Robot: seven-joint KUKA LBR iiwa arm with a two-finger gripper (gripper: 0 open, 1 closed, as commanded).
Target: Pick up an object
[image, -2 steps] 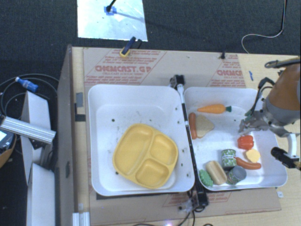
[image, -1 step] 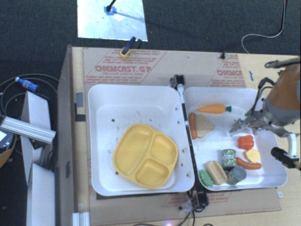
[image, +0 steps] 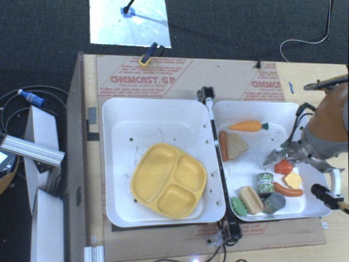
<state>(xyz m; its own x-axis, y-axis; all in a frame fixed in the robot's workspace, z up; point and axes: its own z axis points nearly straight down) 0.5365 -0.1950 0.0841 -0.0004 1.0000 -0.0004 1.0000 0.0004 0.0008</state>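
Note:
The right bin (image: 256,115) holds several toy foods. An orange carrot (image: 246,126) lies at the back, with a tan bread slice (image: 236,146) and a red sausage (image: 223,145) in front of it. Nearer the front are a red tomato (image: 283,167), a yellow cheese piece (image: 293,179), an orange sausage (image: 288,189), a green can (image: 265,183), a hot dog bun (image: 251,200) and a grey can (image: 275,203). My gripper (image: 279,156) hangs low over the right bin, just above and behind the tomato. Nothing shows as held by it.
The left bin (image: 125,124) carries a yellow divided plate (image: 168,180). A black divider clip (image: 206,95) sits at the back between the bins. The arm's orange band (image: 331,115) reaches in over the right bin's right wall. Cardboard (image: 163,75) lies under both bins.

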